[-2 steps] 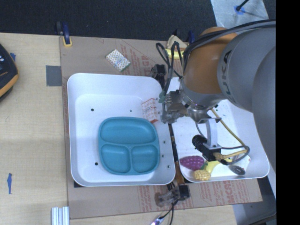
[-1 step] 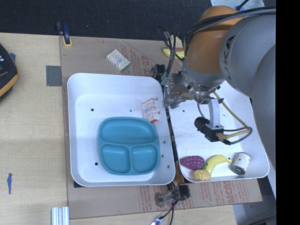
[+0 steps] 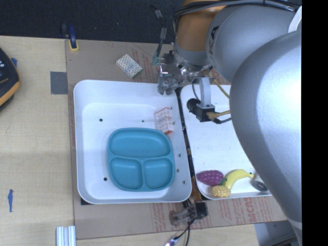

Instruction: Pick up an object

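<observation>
Gripper point(image 3: 168, 83) sits at the far rim of the left bin point(image 3: 82, 137), near the wall it shares with the right bin point(image 3: 215, 137). Whether it is released or clenched cannot be told; the wrist hardware hides it. Nothing is seen in its grasp.

Nearest candidate: a small carton point(image 3: 164, 120), white with red print, lying inside the left bin just below the gripper and close to the dividing wall. It rests tilted, one end touching or overlapping the far right corner of the blue tray point(image 3: 141, 159). It looks light, boxy and slightly crumpled.

Judged step: approach, before any pick. The next move would call for descent over the carton, with clearance from both the bin wall and the tray rim. The tight corner is the main risk.

Other items: the tray, three compartments, occupies the middle of the left bin. In the right bin's near corner lie a purple fruit point(image 3: 209, 177), a banana point(image 3: 237, 178) and a corn cob point(image 3: 221, 191), close together. A patterned packet point(image 3: 128, 65) lies on the bench beyond the left bin.
</observation>
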Controlling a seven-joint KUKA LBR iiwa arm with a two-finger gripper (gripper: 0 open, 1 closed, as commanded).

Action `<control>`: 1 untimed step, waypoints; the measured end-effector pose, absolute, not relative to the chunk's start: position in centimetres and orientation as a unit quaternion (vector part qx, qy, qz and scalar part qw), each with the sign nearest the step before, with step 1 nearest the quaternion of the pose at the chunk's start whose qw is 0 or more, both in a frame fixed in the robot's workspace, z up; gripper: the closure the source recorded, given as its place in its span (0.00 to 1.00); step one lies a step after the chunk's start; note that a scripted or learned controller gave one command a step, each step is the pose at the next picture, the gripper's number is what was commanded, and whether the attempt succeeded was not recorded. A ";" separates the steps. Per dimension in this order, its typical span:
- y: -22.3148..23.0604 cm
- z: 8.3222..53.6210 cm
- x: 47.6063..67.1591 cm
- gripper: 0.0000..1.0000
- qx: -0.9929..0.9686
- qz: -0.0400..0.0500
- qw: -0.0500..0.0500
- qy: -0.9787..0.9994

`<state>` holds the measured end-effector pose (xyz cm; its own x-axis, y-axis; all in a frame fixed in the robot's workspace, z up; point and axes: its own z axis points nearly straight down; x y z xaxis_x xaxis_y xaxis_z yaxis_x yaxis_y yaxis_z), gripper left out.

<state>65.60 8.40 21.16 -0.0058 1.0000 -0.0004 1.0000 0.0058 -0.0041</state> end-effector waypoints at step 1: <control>-1.4 22.0 65.6 1.00 -0.706 0.002 0.001 -0.708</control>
<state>65.62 -1.44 21.96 -0.0018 1.0000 -0.0013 1.0000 0.0018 -0.0035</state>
